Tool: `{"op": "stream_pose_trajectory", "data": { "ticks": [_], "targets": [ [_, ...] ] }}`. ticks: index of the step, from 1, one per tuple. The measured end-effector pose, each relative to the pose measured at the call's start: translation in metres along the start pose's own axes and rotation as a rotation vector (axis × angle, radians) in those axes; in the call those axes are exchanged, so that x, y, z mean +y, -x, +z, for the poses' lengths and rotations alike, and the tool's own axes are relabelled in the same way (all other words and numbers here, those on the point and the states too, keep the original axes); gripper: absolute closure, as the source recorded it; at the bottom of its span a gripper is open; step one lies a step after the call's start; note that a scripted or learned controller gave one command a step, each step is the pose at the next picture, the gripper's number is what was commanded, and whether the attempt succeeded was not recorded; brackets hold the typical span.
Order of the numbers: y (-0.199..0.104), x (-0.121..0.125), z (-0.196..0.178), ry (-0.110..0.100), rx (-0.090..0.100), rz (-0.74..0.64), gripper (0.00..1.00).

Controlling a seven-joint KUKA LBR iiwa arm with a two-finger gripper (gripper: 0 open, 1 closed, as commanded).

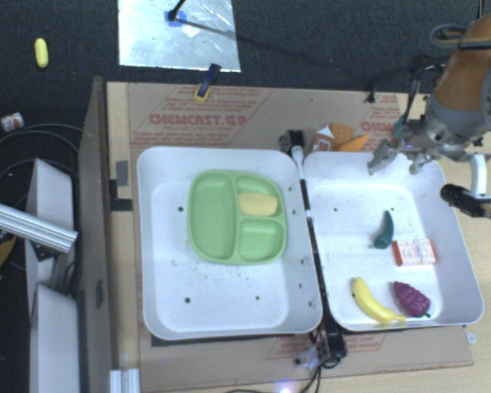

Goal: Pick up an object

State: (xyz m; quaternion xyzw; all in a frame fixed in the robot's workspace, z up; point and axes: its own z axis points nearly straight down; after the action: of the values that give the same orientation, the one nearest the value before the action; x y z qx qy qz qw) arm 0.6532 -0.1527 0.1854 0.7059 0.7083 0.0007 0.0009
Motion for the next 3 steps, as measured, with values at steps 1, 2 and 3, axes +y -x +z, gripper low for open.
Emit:
{"op": "stream_pose_trajectory", "data": {
  "ticks": [1,2,3],
  "targets": [
    [0.044,-0.042,0.096,-0.006,0.0,0.005,0.0],
    [0.011,-0.077,0.102,-0.004,0.001,0.002,0.0],
    [0.05,-0.093,0.067,0.001,-0.002,0.005,0.0]
  ]
}}
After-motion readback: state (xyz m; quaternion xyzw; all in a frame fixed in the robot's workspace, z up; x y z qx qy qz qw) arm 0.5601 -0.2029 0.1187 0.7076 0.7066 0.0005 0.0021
